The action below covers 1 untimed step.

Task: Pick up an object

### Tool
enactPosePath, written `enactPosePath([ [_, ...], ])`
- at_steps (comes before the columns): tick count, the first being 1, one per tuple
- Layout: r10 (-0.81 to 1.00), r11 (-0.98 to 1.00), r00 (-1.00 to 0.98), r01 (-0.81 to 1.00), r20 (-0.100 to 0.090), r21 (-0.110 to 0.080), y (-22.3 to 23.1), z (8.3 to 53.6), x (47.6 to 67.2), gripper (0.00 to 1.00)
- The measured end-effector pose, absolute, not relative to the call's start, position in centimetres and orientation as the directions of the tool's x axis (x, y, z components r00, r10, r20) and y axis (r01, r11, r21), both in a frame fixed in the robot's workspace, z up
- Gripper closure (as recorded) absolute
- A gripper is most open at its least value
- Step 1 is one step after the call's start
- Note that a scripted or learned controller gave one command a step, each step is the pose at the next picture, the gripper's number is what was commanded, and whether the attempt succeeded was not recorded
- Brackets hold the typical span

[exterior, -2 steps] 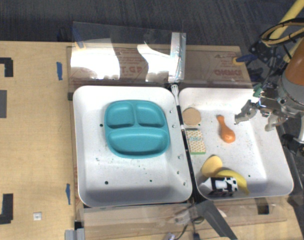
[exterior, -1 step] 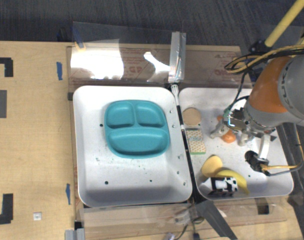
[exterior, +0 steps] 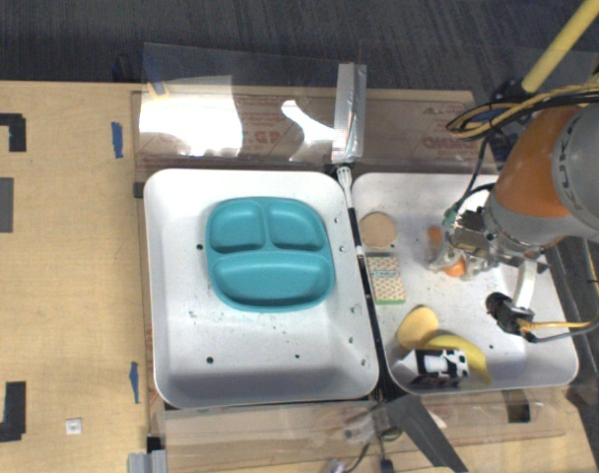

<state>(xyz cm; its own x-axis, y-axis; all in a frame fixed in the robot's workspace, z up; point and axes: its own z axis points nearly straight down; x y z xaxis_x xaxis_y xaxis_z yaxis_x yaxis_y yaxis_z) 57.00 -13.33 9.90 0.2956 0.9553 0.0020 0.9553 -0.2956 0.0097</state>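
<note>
At the right bin's [exterior: 536, 368] near edge lay a yellow banana-like toy [exterior: 428, 331] with a small black-and-white figure [exterior: 439, 363] against it. By the bin's left wall sat a patterned card [exterior: 385, 278], then a tan disc [exterior: 377, 230]. The gripper [exterior: 455, 256] hovered mid-bin beside something orange [exterior: 453, 267] (partly hidden). A teal divided tray [exterior: 270, 253] filled the left bin's [exterior: 181, 363] centre.
</note>
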Motion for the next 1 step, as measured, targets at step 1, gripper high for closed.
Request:
enactPosePath([
  [1, 0.997, -0.073, 0.073, 0.997, 0.002, 0.005, -5.46, 18.71, 63.71, 1.0],
])
